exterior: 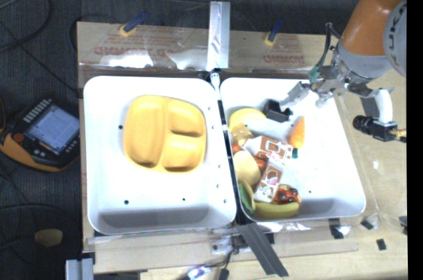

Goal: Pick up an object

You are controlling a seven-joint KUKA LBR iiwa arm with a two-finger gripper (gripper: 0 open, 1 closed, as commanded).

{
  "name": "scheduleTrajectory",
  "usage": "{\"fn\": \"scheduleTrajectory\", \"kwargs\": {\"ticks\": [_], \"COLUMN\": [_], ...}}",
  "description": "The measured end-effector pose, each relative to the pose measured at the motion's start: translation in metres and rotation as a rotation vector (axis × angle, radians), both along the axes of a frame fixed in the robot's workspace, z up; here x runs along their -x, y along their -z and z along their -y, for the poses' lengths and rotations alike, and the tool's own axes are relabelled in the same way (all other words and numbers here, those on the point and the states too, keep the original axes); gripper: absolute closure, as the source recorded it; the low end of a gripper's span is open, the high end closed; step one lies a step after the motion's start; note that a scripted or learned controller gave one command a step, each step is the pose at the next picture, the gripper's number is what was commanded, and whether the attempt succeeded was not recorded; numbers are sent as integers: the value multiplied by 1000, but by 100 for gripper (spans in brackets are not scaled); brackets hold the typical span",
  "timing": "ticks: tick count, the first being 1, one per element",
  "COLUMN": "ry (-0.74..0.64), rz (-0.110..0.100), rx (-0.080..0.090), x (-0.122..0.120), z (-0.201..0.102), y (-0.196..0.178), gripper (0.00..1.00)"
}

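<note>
Two shallow white bins side by side on a brown worktop (377, 166); left bin (106, 206) holds a yellow sectioned tray (164, 132), lying roughly at its centre; right bin (330, 186) holds a heap of small objects crowded against its left wall: a pale yellow rounded fruit (244, 117) at the top, a second pale fruit (246, 166) lower down, two small printed cartons (272, 148) between them and to the right, a red item (287, 193) and a banana (274, 209) at the near edge, an orange carrot-like piece (298, 132) standing just right of the heap; the gripper (276, 109) reaches in from the right at a slant, its dark tip low over the upper part of the heap, just beside the top fruit and near the carrot piece; whether the jaws are parted or closed cannot be told, and nothing is seen held; the heap's items overlap and press together; a handheld pendant (46, 133) lies on the floor left of the worktop.
</note>
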State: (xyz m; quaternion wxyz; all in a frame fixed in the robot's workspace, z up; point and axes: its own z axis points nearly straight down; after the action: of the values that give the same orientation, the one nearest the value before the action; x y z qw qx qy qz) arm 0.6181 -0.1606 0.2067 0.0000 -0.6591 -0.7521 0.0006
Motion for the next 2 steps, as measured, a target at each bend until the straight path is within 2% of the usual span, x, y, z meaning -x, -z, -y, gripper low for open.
{"fn": "scheduleTrajectory", "kwargs": {"ticks": [1, 2], "ry": [-36, 50], "rz": [-2, 9], "rx": [1, -12], "x": [4, 13], "z": [29, 51], "y": [96, 114], "gripper": [0, 0]}}
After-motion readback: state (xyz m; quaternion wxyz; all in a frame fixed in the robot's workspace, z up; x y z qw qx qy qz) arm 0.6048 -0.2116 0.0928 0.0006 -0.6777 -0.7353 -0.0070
